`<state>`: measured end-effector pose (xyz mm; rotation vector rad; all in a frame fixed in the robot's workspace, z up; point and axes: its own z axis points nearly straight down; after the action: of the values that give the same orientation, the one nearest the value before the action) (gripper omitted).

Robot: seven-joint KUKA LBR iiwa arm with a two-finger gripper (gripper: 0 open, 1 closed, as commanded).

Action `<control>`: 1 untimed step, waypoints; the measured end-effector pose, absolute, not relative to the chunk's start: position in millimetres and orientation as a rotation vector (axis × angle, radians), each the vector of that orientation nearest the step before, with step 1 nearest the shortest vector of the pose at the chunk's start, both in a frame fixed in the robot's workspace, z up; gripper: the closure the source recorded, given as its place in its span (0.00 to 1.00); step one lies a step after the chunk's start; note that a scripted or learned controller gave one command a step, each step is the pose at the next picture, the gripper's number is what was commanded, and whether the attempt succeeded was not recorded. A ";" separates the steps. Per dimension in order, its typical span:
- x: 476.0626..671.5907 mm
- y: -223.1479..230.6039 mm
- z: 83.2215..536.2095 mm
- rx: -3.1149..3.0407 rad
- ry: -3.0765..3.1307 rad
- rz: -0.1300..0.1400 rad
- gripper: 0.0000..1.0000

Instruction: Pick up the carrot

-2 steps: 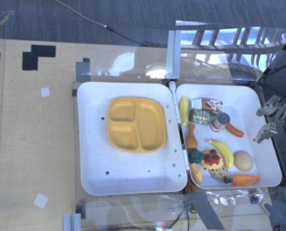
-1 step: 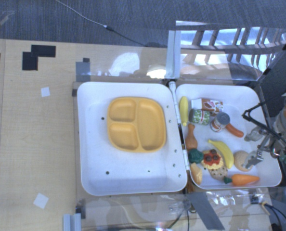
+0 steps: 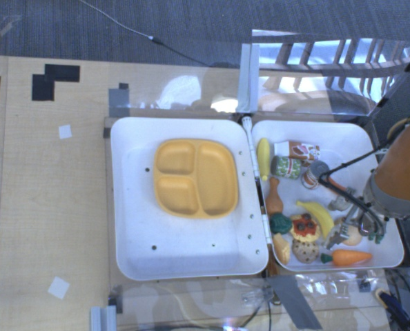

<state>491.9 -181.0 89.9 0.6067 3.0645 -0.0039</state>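
The carrot (image 3: 351,257) looks like smooth, glossy plastic; beside it, the white bin (image 3: 377,150) looks smooth, slightly shiny plastic.

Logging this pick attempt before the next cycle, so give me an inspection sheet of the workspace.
Surface: two shallow white bins; left bin, right bin.
Job's things: orange carrot with green top lying at right bin's near edge.
Clutter: yellow sectioned plate in left bin; yellow banana, small labelled can in right bin.
Grippers: two-finger gripper just above carrot, holding nothing.
Cables: thin grey cable across carpet.
Surroundings: wooden bench, blue-grey carpet.
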 end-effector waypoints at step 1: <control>491.8 -180.8 89.5 0.607 3.065 -0.003 0.00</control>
<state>491.8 -180.8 89.5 0.6068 3.0653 -0.0035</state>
